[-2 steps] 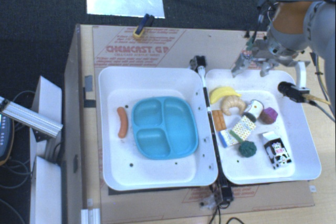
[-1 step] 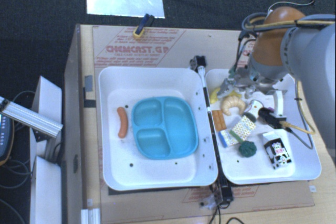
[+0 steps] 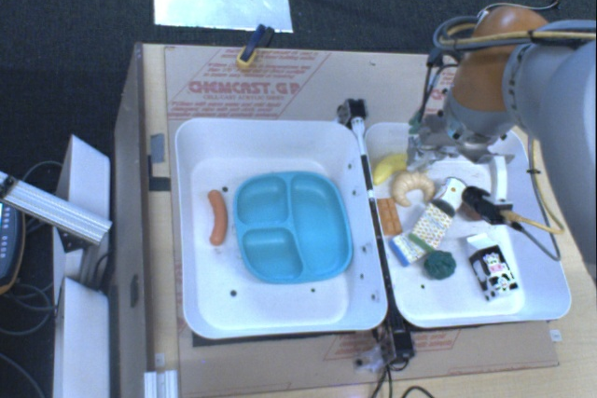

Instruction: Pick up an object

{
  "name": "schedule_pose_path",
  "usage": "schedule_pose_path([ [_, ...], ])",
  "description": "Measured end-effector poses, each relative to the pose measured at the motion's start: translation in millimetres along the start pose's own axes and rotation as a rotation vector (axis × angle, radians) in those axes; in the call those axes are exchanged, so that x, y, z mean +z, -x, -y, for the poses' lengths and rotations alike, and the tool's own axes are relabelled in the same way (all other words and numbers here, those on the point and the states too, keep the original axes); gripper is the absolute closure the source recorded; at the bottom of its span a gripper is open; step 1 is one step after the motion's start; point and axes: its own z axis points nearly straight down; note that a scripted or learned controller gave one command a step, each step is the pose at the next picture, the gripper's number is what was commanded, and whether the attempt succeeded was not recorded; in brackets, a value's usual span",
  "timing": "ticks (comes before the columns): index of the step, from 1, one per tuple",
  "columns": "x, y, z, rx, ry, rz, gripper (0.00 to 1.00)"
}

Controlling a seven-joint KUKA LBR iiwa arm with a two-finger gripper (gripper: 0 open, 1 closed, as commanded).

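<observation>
Camera view looks down on the desk (image 3: 280, 75) and its two white bins. At centre-left of the frame, the left bin (image 3: 189, 200) holds an orange sausage (image 3: 218, 217) lying beside a blue divided tray (image 3: 292, 226), close but not touching.

Past the divider, the right bin (image 3: 552, 298) is crowded. A yellow fruit (image 3: 390, 168) sits by its left wall, with a croissant (image 3: 413, 188) just below and right of it. Lower down are an orange cracker (image 3: 389, 218), a patterned box (image 3: 432, 222), a green broccoli piece (image 3: 439, 265) and, towards the lower right, a cow-print carton (image 3: 494, 273).

The end effector (image 3: 426, 159) sits in the upper part of this bin, right over the yellow fruit and the croissant. Whether it is spread or pressed together I cannot tell — the wrist hides it from this angle.

As for progress, nothing appears lifted: every item looks to be resting on a bin floor. The likeliest target — judging by position alone — is the croissant or the yellow fruit. The approach seems done, while the grasp and the lift are still to come.
</observation>
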Motion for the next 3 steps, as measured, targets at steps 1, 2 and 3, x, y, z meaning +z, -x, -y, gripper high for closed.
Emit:
schedule_pose_path([
  [1, 0, 0, 0, 0.000, 0.000, 0.000, 0.00],
  [2, 33, -3, 16, 0.001, -0.003, 0.000, 0.00],
  [3, 21, -3, 15, 0.000, 0.001, 0.000, 1.00],
])
